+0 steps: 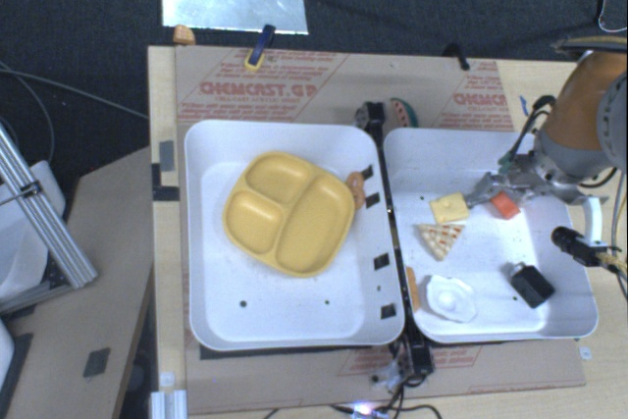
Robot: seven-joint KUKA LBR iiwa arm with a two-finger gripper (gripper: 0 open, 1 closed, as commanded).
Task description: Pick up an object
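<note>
The right white bin [564,314] holds several small things: a yellow cheese block [449,208], a tan wedge-shaped sandwich piece [440,238], a white fried-egg toy [451,298], a black block [531,284] and a small red-orange piece [505,206]. My gripper [488,190] reaches in from the right, low over the upper part of this bin. Its tip lies just right of the cheese block and right beside the red-orange piece. I see nothing lifted off the bin floor.
The left white bin [221,314] carries a yellow three-compartment plate [290,213], with a small brown item [356,185] at its right wall. A black part of the arm [577,247] overhangs the right bin's right side. Cardboard [294,83] lies under both bins.
</note>
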